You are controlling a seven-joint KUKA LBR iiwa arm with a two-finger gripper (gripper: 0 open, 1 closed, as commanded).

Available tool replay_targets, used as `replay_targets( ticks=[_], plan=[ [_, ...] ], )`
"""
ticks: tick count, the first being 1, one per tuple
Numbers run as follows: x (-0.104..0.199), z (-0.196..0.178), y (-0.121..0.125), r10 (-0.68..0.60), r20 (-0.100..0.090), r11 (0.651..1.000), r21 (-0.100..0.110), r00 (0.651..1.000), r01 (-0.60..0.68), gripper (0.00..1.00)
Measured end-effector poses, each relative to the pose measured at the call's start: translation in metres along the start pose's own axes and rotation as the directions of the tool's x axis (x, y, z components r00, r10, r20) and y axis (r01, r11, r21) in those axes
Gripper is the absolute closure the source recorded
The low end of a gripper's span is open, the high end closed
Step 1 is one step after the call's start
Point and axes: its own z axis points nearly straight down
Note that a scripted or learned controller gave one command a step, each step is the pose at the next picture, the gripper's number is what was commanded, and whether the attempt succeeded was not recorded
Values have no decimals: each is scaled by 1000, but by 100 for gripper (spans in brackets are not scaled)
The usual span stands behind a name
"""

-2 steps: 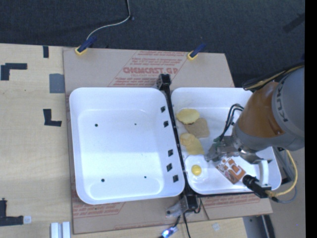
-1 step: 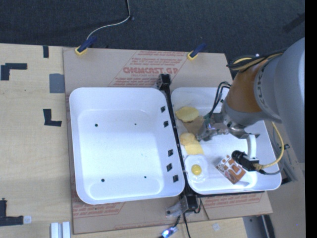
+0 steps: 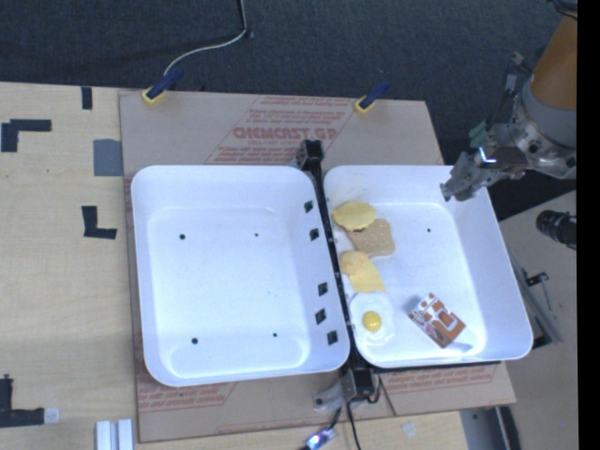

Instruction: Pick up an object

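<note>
Light even and fairly bright, coming from overhead; no hard beams. Both white bins (image 3: 225, 275) read near blown-out, floors almost featureless, only rims and faint corner shading giving them shape. Soft, short shadows under the food pieces in the right bin (image 3: 469, 251), hugging their edges. Dark carpet along the top swallows detail. Wooden table (image 3: 56, 279) evenly lit, grain faint. Overall sharpness modest: printing on the cardboard sheet (image 3: 272, 134) is legible but soft, small items grainy. My gripper (image 3: 461, 184) looks dark and slightly smeared against the bin rim; my orange band, at the frame edge, is blurred. No obvious edge distortion.
</note>
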Motion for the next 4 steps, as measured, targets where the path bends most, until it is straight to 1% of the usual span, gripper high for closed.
replay_targets(
  ticks=[1,2,3,4],
  plan=[
    [55,-104,11,-6,-3,1000,3,1000,6,100],
    [79,-207,10,-3,-3,1000,3,1000,3,100],
    [186,-85,-9,-10,-5,999,31,1000,10,100],
    [231,-145,-35,-5,-6,1000,12,1000,5,100]
  ],
)
